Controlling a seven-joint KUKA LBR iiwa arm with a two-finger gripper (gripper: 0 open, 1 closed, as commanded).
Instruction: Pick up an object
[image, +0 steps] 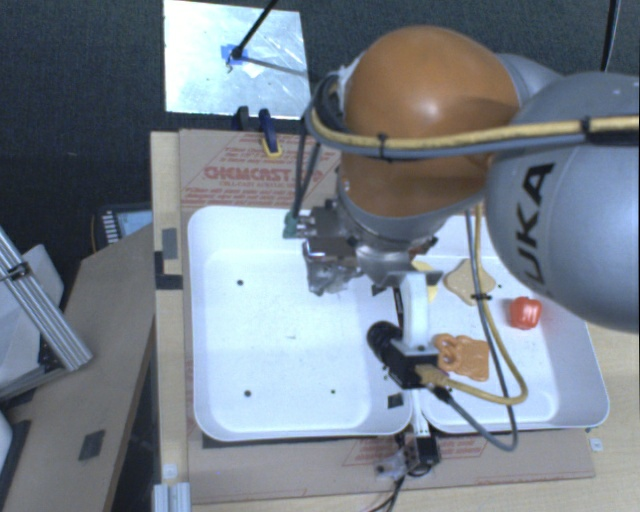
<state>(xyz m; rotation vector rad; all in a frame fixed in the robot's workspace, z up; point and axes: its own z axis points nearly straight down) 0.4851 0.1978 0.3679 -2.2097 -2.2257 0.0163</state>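
Observation:
My gripper (323, 272) hangs over the right part of the left bin (250, 340), close to the divide between the two bins, under the big orange wrist band. In the right bin (560, 390) lie a small red object (525, 313), an orange pretzel-shaped piece (463, 356), a flat tan piece (468, 283) and a small yellow bit (426, 267), all to the right of the gripper. The arm hides much of the right bin's far half. Nothing shows between the gripper's metal parts from this angle.
Both bins rest on a cardboard sheet (240, 172) on the bench. A yellow-and-blue clamp (268, 135) sits at the cardboard's far edge. A shiny foil square (235, 60) lies behind it. An aluminium frame (40, 310) stands at the left.

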